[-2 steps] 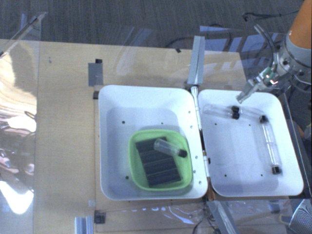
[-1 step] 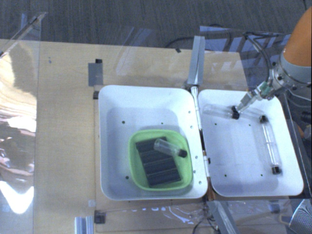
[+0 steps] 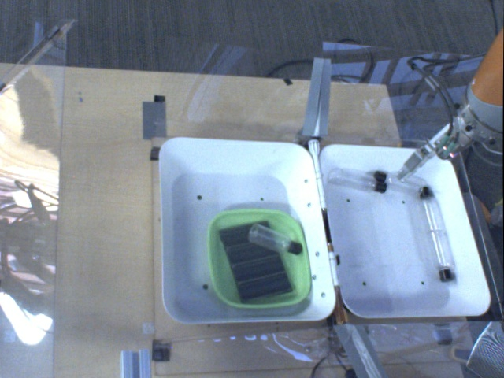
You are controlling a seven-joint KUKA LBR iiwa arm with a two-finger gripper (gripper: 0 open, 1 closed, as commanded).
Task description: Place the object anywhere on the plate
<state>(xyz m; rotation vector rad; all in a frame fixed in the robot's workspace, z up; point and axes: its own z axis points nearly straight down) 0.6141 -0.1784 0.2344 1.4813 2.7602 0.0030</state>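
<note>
Lying across the dark ridged insert of the green plate (image 3: pixel 220 242) in the left bin (image 3: pixel 181 164), one clear tube (image 3: pixel 273 239) with a black cap rested at a slant, its capped end toward the right rim. Judged from how it lay, the task's object was already on the plate, well inside the raised green edge that would keep it from rolling off.

The jaws (image 3: pixel 404 172) hung over the right bin (image 3: pixel 472 282), at its upper part, pointing down and left toward a second clear tube (image 3: pixel 356 182) lying flat near the bin's upper wall. Their tip was just beside that tube's black cap; whether it touched could not be made out. A third clear tube (image 3: pixel 435 231) lay along the right side of the same bin, black caps at both ends.

Whether the jaws were open or closed could not be told: they showed as one thin pale sliver, too small and blurred to separate. The arm (image 3: pixel 488 93) was cut off by the frame's upper right corner. The tubes' glassy bodies almost vanished against the white floor, so their exact outlines were uncertain. Glare streaked the counter (image 3: pixel 94 211) at left.
</note>
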